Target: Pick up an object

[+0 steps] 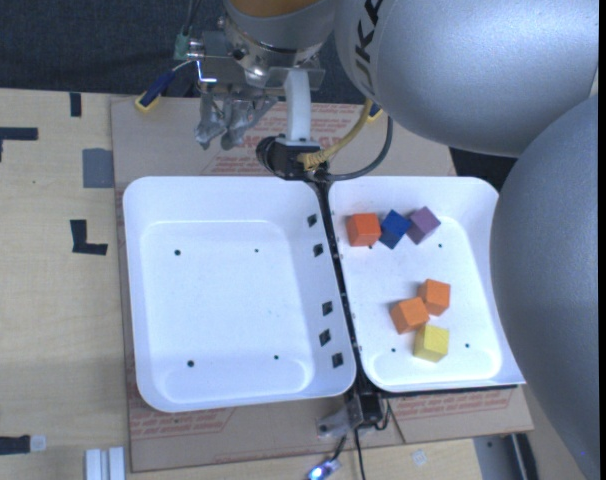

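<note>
A: Where are the objects found?
B: 6 cubes are seen in the right bin (pixel 478 258): an orange cube (pixel 362 229), a blue cube (pixel 394 228) and a purple cube (pixel 422 224) touching in a row.
A: And the gripper (pixel 226 128)?
B: It is held above the cardboard behind the left bin (pixel 223 298), nothing gripped; its opening cannot be told.

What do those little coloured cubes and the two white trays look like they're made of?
The coloured cubes look like painted wood or foam: matte, flat colour, crisp edges; which one, I can't tell. The white trays look like moulded plastic: smooth, slightly glossy, with rounded rims.
</note>
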`<state>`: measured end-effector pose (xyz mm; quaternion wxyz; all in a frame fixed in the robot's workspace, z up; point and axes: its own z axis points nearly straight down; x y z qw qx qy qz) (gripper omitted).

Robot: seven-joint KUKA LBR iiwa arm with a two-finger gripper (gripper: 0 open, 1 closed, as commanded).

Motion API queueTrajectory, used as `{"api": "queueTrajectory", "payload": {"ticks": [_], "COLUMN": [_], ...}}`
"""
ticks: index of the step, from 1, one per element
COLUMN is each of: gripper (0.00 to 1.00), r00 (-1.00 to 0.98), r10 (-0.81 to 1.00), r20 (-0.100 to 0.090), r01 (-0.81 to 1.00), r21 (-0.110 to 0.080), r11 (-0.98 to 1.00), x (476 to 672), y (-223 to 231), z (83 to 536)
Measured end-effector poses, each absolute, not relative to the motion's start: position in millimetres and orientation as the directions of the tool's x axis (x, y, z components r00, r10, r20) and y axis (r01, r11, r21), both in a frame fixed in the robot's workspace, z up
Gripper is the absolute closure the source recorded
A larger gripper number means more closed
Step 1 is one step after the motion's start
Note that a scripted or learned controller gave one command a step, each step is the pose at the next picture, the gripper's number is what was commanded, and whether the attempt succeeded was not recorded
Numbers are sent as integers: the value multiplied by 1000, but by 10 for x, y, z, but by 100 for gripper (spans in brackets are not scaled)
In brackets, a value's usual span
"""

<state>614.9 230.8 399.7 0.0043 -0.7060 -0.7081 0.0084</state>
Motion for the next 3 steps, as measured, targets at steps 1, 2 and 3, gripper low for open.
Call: {"api": "queueTrajectory", "payload": {"ticks": [1, 2, 3], "gripper": [100, 100, 100], "r00": [-3, -3, 0], "r10": [1000, 1000, 1000], "r20": [3, 1, -8], "r01": [1000, 1000, 1000], "r21": [11, 1, -20], "r11": [3, 3, 0], "x": [6699, 6448, 6300], "y": [2335, 2334, 2322], "z": [5114, 5366, 3606]}}
